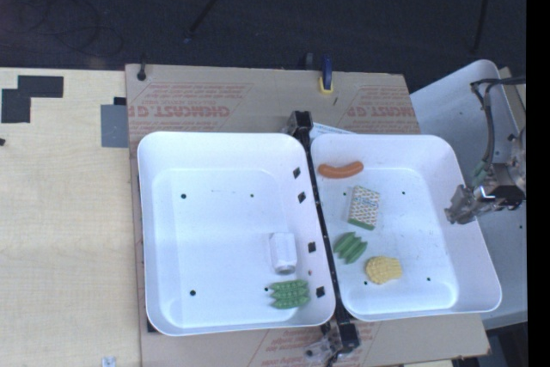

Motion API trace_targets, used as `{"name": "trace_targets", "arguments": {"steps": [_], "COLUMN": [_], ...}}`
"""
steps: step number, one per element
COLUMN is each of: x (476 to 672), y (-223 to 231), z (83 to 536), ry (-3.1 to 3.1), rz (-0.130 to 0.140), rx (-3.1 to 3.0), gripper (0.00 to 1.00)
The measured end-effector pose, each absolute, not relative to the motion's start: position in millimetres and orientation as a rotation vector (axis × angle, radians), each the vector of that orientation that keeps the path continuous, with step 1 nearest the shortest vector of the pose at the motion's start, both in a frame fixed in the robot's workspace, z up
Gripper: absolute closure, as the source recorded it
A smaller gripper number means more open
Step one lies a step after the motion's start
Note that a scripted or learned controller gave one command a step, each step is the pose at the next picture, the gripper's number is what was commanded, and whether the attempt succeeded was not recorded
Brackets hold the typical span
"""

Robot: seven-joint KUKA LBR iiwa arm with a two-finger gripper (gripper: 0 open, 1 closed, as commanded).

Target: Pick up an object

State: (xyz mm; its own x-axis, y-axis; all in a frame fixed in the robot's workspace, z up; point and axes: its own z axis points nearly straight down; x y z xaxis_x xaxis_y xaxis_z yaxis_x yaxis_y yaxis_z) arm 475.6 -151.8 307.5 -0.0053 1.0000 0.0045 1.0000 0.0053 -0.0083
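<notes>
The right bin (pixel 430 152) holds an orange sausage (pixel 340 169), a checkered block (pixel 363 207), a green pod (pixel 349 247) and a yellow corn piece (pixel 383 270). Inside the left bin (pixel 215 159) lie a white cylinder (pixel 283 250) and a green bumpy vegetable (pixel 290 293), both near its front right corner. My gripper (pixel 461 209) hovers at the right rim of the right bin, well to the right of the checkered block, with nothing seen in it.
The bins sit on a cardboard sheet (pixel 258 103) over a wooden bench. A black divider clip (pixel 301 123) joins the bins at the back. A blue and yellow clamp (pixel 326 75) stands at the cardboard's far edge.
</notes>
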Motion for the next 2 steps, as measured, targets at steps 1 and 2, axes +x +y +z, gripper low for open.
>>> {"name": "trace_targets", "arguments": {"steps": [1,2], "x": [498.3,474.9], "y": [-169,-216], "z": [400,419], "ry": [-2.228,-2.219], "rz": [-0.005,0.002], "rx": [-2.227,-2.227], "gripper": [1.0,1.0]}}
